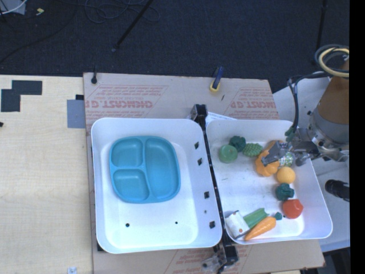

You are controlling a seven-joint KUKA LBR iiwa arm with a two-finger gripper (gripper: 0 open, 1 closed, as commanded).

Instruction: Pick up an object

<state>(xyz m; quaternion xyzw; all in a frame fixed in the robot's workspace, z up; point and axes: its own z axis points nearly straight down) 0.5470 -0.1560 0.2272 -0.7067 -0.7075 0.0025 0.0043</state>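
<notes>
Two shallow white plastic bins sit side by side on the bench [51, 170]. The left bin [108, 210] carries a light blue three-compartment plastic plate [144, 169]. The right bin [245, 193] carries the toy food, and the grey arm [333, 110] reaches into it from the right.

Its metal fingers [278, 153] are low over the bin's upper right part, touching or just above an orange bell-pepper-shaped toy [264, 165]; whether they are open or closed on it cannot be told, since dark metal hides the tips. Just below the fingers lies a round yellow-orange fruit [286, 175], and further below it a dark green broccoli piece [284, 191] and a red tomato [292, 208]. Left of the fingers lie a bumpy green vegetable [252, 149], a dark green leafy piece [237, 142] and a round green fruit [228, 153]. Well below them, near the bin's front wall, lie an orange carrot [260, 228] and a green and white leek-like piece [245, 219].
</notes>
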